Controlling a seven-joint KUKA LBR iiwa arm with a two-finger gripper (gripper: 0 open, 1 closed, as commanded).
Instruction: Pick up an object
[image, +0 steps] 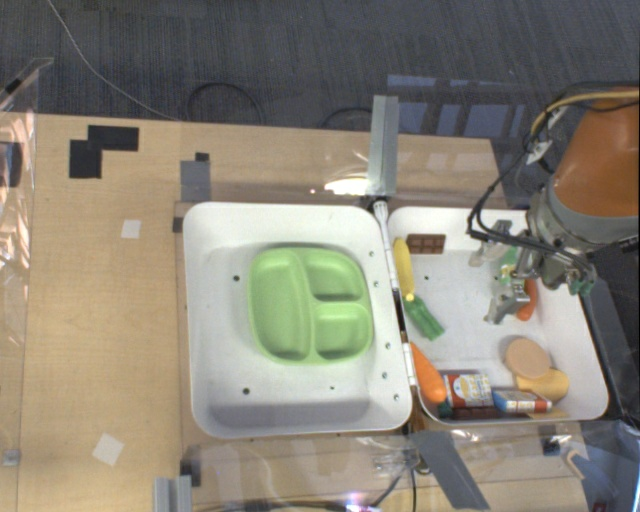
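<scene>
My gripper (507, 303) hangs low over the right bin (572, 320), in its upper right part, on the grey arm with the orange band (598, 165). Its fingers (496, 308) stand slightly apart, open, with nothing seen between them. A small orange-red piece (529, 301) lies right beside the gripper on its right, and a green piece (509, 270) peeks out just behind it. A tan round disc (527, 356) and a yellow lump (551, 384) lie below the gripper.
Along the right bin's left wall lie a yellow cob (402, 266), a brown bar (427, 243), a green block (424, 319) and a carrot (427, 376). A bottle (470, 388) and a tube (521, 404) lie at its front. The left bin (215, 400) holds a green divided plate (310, 304).
</scene>
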